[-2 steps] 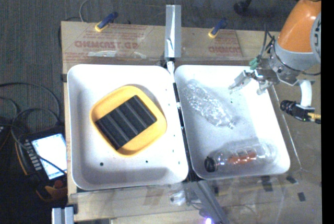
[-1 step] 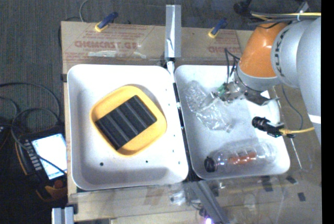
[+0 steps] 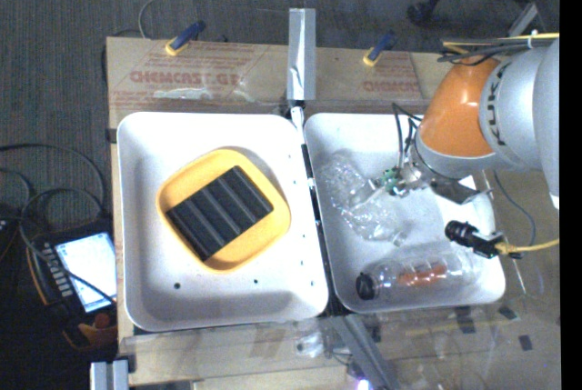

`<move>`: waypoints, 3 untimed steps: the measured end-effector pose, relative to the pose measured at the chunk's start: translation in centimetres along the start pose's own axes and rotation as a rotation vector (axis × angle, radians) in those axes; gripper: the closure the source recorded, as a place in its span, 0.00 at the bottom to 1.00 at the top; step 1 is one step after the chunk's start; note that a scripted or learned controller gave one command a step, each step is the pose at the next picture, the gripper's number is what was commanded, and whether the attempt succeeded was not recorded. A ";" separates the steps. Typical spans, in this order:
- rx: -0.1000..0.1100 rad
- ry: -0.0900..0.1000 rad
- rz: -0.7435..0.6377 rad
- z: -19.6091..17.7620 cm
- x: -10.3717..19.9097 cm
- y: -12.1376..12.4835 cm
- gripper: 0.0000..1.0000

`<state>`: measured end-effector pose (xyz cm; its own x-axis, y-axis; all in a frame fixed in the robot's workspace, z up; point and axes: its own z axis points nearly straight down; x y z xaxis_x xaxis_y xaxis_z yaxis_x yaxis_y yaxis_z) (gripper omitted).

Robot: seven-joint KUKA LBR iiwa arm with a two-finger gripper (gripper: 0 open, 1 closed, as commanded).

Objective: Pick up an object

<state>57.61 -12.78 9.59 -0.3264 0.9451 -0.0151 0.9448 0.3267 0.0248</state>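
1. While the arm (image 3: 509,120) leans in from three o'clock over the right bin (image 3: 320,197), its gripper (image 3: 398,181) sits low near a crumpled clear wrap (image 3: 359,197) at that bin's centre; I cannot tell whether the jaws are apart or together.
2. To do this well, I would pick one target, centre over it, and close across its narrow width.
3. The firmest candidate looks to be the bottle (image 3: 418,275), lying on its side along the bin's six o'clock wall.
4. Its long axis runs roughly nine to three, dark cap pointing to nine.
5. The wrap seems likely to slip or crush.
6. A yellow tray (image 3: 225,206) lies in the left bin (image 3: 136,197), tilted diagonally.
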 end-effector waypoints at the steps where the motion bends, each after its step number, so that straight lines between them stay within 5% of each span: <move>1: 0.020 0.008 0.131 0.5 -3.1 6.3 0.00; 2: 0.006 0.000 -0.011 0.2 -0.1 3.1 0.00; 3: 0.025 0.012 0.076 -9.2 -1.1 -2.7 0.00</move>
<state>55.21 -14.67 18.71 -0.2538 0.9673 -0.0022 0.9673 0.2538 0.0002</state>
